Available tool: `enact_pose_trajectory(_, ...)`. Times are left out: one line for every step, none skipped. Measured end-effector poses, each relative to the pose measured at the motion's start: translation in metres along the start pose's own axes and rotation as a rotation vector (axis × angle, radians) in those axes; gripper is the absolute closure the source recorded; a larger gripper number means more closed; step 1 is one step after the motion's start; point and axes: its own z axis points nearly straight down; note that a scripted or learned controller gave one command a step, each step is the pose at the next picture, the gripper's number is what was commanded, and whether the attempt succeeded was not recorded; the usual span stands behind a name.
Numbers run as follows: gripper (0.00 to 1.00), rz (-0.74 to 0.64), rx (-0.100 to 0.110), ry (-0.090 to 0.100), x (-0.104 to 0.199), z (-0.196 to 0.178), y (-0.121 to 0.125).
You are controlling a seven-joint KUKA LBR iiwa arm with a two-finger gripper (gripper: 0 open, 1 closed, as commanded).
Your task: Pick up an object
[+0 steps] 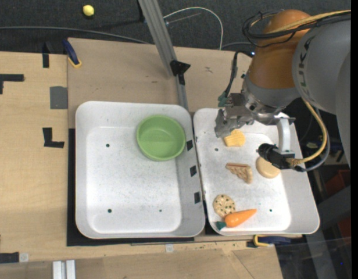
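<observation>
My gripper hangs over the far left part of the right bin, right beside a yellow cheese wedge; its tips appear to touch the wedge's near edge. Further forward lie a brown waffle-like piece, a pale round bun, a speckled round cookie and an orange carrot. A green bowl sits at the back of the left bin.
A grey pole slants down to the bins' shared back edge. A black cable and a white bracket hang from the wrist over the right bin. A small yellow ball lies on the dark floor far back.
</observation>
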Motion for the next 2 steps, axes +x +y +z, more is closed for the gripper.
enact_pose_trajectory(1.0, -0.002, -0.002, 0.001, 0.057, -0.004, -0.006)
enact_pose_trajectory(1.0, -0.001, 0.001, 0.0, 0.109, 0.013, -0.023)
